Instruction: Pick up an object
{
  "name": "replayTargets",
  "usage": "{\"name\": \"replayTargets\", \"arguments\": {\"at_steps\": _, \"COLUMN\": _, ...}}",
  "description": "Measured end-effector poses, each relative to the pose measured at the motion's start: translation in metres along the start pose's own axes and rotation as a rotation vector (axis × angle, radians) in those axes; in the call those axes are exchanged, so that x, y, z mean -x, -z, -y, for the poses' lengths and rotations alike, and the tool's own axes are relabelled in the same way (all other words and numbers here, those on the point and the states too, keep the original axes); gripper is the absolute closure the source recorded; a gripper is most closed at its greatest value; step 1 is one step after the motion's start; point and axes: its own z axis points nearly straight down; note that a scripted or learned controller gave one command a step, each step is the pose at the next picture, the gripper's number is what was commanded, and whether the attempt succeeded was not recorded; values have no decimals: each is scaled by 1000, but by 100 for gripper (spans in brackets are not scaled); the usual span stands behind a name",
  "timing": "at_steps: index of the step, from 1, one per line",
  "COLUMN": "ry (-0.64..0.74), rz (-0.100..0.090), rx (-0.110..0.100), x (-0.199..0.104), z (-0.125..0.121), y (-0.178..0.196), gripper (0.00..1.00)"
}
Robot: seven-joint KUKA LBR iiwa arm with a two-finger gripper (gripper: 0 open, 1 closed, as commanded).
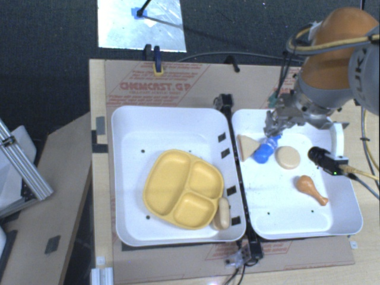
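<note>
My gripper [274, 128] hangs low over the back left of the right bin [297, 227]. Just below its tip lies a blue bottle-shaped object [263, 152], tilted, with its upper end right at the gripper. A tan wedge [247, 143] lies to the left of the blue object and a round beige disc [288, 157] to its right. Further forward and right rests a brown toy drumstick [312, 189].
The left bin [127, 153] holds a yellow divided plate [183, 189], with a small beige bread-like piece [222, 214] by its front right corner. A black divider [234, 159] runs between the bins. The front half of the right bin has free floor.
</note>
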Motion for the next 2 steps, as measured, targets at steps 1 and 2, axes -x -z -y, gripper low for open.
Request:
{"name": "replayTargets", "arguments": {"at_steps": 1, "ry": -1, "rz": 1, "rx": 1, "x": -42, "z": 2, "y": -8, "gripper": 100}}
{"name": "replayTargets", "arguments": {"at_steps": 2, "ry": 1, "rz": 0, "rx": 1, "x": -100, "z": -1, "y": -17, "gripper": 100}}
